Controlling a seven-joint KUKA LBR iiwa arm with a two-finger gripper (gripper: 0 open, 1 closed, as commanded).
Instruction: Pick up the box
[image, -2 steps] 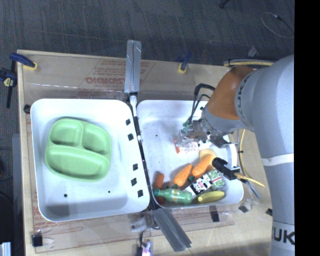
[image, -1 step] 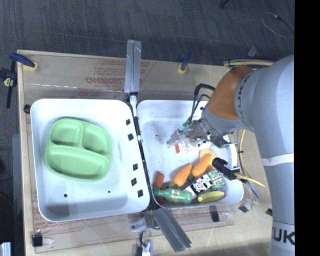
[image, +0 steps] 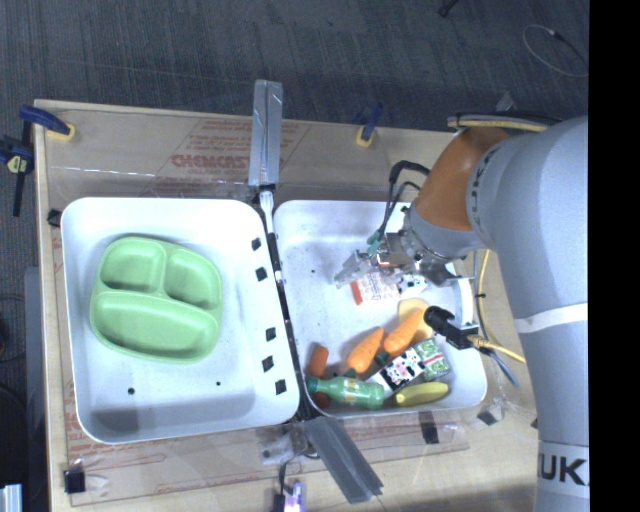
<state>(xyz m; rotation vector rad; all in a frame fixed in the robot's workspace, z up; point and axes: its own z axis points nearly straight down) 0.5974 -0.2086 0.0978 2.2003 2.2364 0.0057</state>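
Two white bins sit side by side on the bench: the left bin (image: 75, 300) and the right bin (image: 310, 250). The arm (image: 530, 260) reaches into the right bin from the right edge of the view, its orange band (image: 450, 190) showing above the wrist.

The gripper (image: 385, 255) is low in the upper middle of the right bin. Whether it is open or closed cannot be determined, as the wrist covers much of it. A small white and red item (image: 375, 288) lies just below the gripper; it is too blurred to identify.

The box (image: 415, 363), with a black, white and green printed face, lies in the lower right corner of the right bin, well below the gripper and apart from it. It is not held.

Item count, right bin:
- One box.
- Two orange carrots (image: 365, 350), lying at a slant just above and to the left of the box.
- One green bottle (image: 350, 392), lying flat along the lower wall.
- One yellow-green piece (image: 422, 394), touching the lower edge of the box.

Item count, left bin:
- One green divided tray (image: 158, 297), with three compartments.
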